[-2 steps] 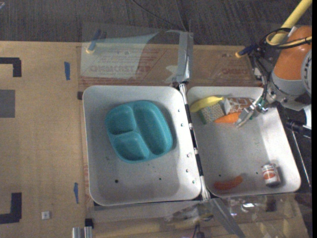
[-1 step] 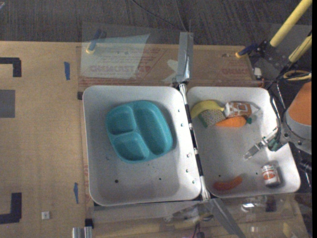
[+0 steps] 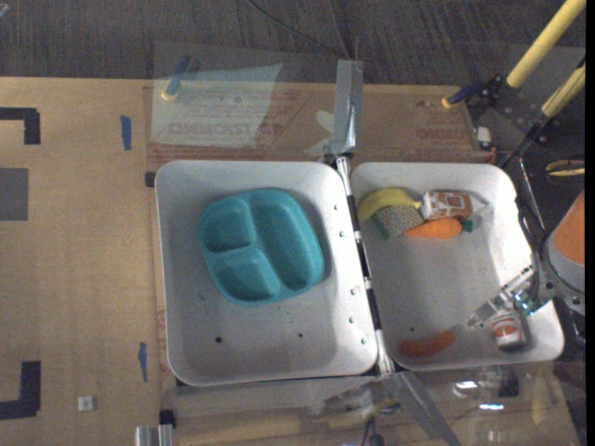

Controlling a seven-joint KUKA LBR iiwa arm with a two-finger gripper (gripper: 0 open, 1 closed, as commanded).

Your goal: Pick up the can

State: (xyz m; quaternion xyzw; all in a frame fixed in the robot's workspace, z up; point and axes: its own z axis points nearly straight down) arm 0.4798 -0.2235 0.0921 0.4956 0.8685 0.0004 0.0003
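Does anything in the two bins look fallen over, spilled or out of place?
Nothing looks spilled or damaged. The can sits in the near right corner of the right bin, beside the gripper; whether it is upright, I cannot tell. The teal plate lies flat, slightly turned.

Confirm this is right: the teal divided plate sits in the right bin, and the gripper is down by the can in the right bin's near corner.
Wrong on the plate: the camera view shows the teal divided plate in the left bin. The gripper is indeed by the can in the right bin.

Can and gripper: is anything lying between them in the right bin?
Nothing. In the camera view the gripper sits right over the can at the right bin's near right corner, with no gap visible.
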